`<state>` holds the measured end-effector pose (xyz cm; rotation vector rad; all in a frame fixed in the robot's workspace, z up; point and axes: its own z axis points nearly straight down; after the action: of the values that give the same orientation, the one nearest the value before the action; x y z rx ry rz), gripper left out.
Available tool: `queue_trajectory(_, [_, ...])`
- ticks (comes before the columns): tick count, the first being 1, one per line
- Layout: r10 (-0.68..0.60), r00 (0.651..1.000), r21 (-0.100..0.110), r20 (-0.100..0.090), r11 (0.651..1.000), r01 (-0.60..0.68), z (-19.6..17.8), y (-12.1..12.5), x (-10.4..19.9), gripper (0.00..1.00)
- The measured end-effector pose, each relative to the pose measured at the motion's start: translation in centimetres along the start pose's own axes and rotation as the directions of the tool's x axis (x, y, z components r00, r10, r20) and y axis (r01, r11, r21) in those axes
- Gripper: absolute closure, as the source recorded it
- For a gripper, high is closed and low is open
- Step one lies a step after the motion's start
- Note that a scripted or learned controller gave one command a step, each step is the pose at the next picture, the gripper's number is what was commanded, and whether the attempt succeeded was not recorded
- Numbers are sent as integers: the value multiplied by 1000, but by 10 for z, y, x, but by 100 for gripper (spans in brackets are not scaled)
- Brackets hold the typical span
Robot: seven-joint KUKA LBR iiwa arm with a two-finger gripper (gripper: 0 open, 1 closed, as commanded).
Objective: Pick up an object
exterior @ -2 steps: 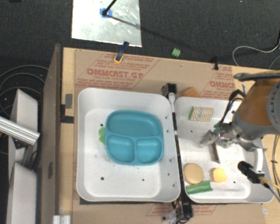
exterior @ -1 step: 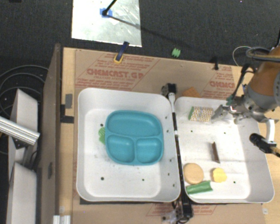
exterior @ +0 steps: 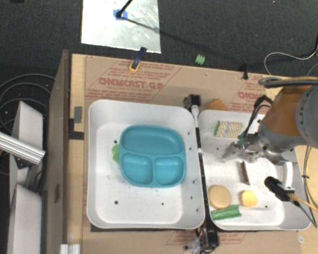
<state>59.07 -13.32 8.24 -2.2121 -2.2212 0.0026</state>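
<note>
My gripper hangs low over the middle of the right bin, the arm coming in from the right. Just behind it lies a green-and-white dotted flat piece. A thin brown stick lies just in front of it to the right. Toward the bin's front sit a round tan biscuit, a small yellow lump and a green pod-like piece. I see nothing held in the gripper.
The left bin holds a blue divided plate with a small green thing poking out at its left edge. A tan block lies on the cardboard behind the right bin.
</note>
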Motion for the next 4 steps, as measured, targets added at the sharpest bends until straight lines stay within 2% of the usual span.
queue_trajectory(1, [-4, 1000, -5, 4, 1000, 4, -3, 69, 40, 0])
queue_trajectory(2, [6, 1000, 11, -2, 1000, -6, -3, 75, 21, 0])
queue_trajectory(3, [5, 1000, 10, 6, 1000, -5, -2, 75, 27, 0])
queue_trajectory(4, [7, 1000, 10, 0, 1000, -7, -2, 75, 10, 0])
